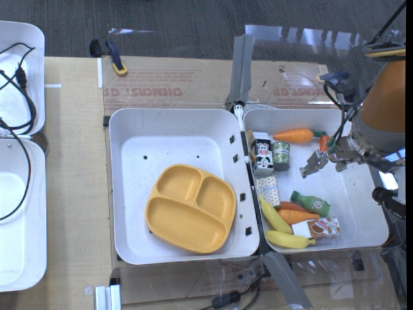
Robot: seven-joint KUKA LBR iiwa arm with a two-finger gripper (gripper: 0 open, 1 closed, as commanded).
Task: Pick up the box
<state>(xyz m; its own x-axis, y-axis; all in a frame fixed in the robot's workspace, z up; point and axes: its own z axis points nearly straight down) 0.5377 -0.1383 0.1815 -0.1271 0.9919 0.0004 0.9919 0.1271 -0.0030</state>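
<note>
In the right bin [361,192], a small red and white box [317,228] lies near the front wall, beside two bananas [279,225]. A flat patterned box [267,189] lies by the left wall, and a black and white milk carton [261,154] stands behind it. My gripper [312,165] hangs over the bin's middle, right of the green can [280,155] and below the carrot [293,135]. Its fingers are open with nothing between them. It is well apart from the red and white box.
A green bottle [311,203] and an orange vegetable [293,214] lie between the gripper and the red and white box. The left bin [129,173] holds a yellow divided plate [191,207]. Cables hang at the arm's wrist [342,102].
</note>
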